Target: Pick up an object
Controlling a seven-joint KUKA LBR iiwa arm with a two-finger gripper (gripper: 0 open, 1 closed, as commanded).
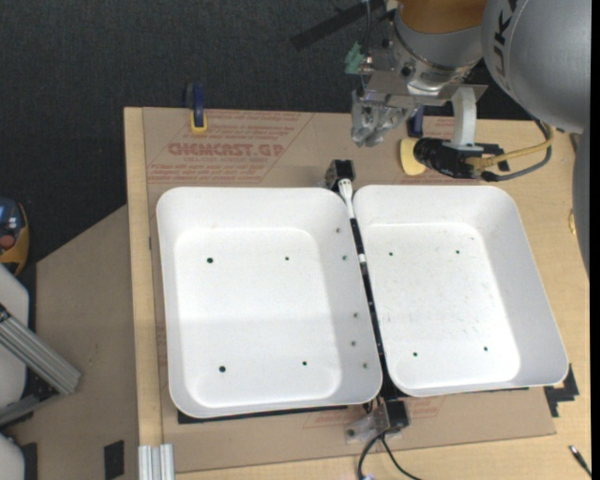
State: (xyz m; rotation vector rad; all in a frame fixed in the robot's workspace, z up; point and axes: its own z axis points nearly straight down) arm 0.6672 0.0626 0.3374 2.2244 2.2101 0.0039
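Arm: the grey arm [534, 47] comes in at the top right corner, with its orange band [441, 14] at the top edge.
Gripper: the gripper [375, 125] hangs over the brown board [234, 150], just beyond the far edge of the bins and near the far left corner of the right bin.
Gripper state: how far open it is cannot be told from this view; nothing can be made out in its hold.
Thing to pick: which thing it is, and where it lies, cannot be told here.
Left bin: the left bin [172, 281] is shallow and white, with rounded corners and 4 small dark dots [209, 261] on its floor.
Right bin: the right bin [530, 262] is the same shape, touching the left bin along 1 side; its floor bears 4 dots and fine dark specks [441, 314].
Seam: a black strip [362, 277] runs along the join between the 2 bins.
Far clip: a black clip [339, 172] sits at the far end of the seam.
Near clip: a second clip [390, 415] sits at the near end, with a dark cable trailing toward the bottom edge.
Board print: red lettering [227, 148] reads "CHEMCAST GP".
Clamp: a blue and yellow clamp [197, 106] grips the board's far edge, left of the gripper.
Left margin: an aluminium rail [39, 354] lies at a slant, well apart from the bins.
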